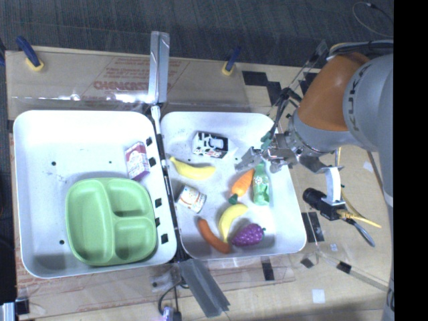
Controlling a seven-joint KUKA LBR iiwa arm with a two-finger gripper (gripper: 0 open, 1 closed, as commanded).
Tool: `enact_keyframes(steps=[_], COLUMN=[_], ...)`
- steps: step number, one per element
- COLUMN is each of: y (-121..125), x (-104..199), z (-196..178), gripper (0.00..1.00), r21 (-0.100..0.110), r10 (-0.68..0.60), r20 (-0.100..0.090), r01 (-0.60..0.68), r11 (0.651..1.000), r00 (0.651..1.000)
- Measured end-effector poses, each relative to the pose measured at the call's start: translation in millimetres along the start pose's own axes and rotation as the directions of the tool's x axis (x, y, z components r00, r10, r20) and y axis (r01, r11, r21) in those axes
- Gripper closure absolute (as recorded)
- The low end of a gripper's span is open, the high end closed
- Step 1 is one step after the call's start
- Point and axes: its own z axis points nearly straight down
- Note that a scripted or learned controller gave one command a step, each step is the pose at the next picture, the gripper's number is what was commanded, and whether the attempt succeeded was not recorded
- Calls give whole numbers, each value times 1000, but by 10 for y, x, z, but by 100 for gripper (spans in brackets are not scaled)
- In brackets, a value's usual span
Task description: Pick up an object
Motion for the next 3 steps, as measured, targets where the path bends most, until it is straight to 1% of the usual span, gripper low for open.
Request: enact_keyframes(steps=[1,2,3], y=[290,82,311], x=[-241,-256,-155], z=[969,988,981], gripper=[0,0,0], r21=[-16,-13,-5], r10=[-106,-298,113], r20=[-2,4,-9], r01=[106,298,-113], r11=[994,955,994], r00=[994,955,994])
